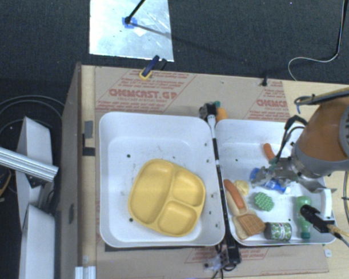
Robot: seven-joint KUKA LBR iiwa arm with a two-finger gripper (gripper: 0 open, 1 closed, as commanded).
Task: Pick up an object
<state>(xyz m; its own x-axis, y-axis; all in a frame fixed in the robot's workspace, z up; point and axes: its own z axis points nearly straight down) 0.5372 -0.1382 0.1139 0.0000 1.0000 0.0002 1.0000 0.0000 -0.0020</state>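
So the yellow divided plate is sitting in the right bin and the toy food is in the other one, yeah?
Not quite. The camera view shows the yellow divided plate in the left bin; the toy food, such as the hot dog and green can, lies in the right bin.

The yellow divided tray [167, 197] lay in the left bin [114, 134]. Right of it, in the right bin [243, 138], sat a hot dog [235, 195], waffle [250, 224], green round piece [264, 201] and can [278, 231]. The gripper [274, 177] hung over a blue item [273, 184]; grip unclear.
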